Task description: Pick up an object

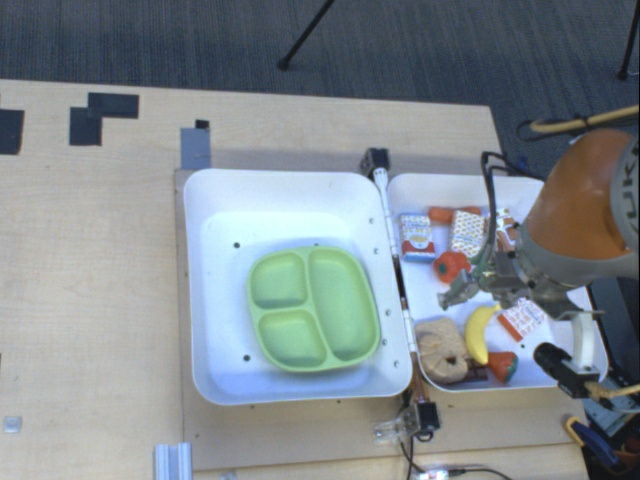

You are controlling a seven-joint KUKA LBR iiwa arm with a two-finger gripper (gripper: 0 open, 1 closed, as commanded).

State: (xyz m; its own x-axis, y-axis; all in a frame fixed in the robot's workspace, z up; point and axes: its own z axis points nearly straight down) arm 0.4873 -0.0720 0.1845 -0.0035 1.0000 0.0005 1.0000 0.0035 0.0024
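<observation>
Arm [585,208] leans over right bin [420,193]; claw [462,290] above banana [479,332], grip unclear.

Soft, even light falls from overhead, bright enough to show colours plainly. The left bin [215,268] is washed pale, with a faint bluish shadow ringing the green tray [312,310] well left of the gripper [462,290]. The arm [580,213] above and right of the gripper is slightly blurred, its orange band glowing softly. Small items just beside the gripper look smeared and lack fine detail. The carpet [200,28] far above it is dim and grainy.
</observation>
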